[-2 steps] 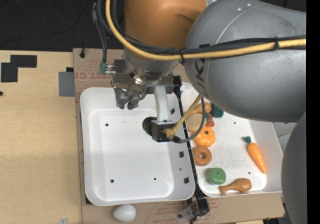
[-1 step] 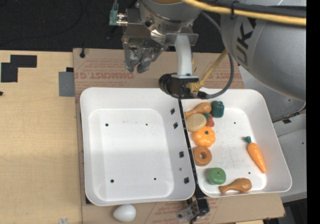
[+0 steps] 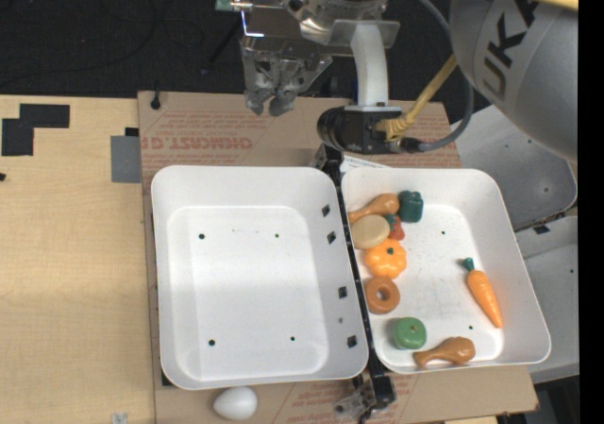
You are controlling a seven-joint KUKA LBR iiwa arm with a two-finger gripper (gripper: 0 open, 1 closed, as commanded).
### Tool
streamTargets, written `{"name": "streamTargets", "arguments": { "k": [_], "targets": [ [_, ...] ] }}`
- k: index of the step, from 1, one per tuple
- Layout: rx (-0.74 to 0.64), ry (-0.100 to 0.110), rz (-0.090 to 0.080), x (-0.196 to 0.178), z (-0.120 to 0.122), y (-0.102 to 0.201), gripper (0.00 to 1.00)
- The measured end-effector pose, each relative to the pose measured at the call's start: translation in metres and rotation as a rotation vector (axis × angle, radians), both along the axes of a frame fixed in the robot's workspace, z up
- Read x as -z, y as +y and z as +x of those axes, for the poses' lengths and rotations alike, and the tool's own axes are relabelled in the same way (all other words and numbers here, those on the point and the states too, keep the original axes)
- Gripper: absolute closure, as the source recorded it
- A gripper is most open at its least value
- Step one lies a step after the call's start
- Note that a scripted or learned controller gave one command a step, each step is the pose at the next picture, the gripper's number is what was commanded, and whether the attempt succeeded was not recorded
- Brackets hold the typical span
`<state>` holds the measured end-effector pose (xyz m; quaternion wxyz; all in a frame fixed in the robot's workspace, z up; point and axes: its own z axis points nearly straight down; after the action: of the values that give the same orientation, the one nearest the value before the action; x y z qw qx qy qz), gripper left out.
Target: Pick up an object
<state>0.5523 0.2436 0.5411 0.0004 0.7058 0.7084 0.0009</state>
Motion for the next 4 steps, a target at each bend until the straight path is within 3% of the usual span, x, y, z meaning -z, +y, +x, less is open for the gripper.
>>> {"name": "streamTargets", "arguments": {
  "k": [1,2,3,4],
  "targets": [
    [0.0,0.017,-0.007,0.101,-0.08,0.0,1.0],
    [-0.001,-0.004,0.003,-0.002,-0.066,0.001,1.0],
    [-0.002,0.006,-0.003,0.004,-0.067,0.001,0.0],
    [0.003,0.021,-0.011,0.189,-0.079,0.0,0.0]
  ]
}}
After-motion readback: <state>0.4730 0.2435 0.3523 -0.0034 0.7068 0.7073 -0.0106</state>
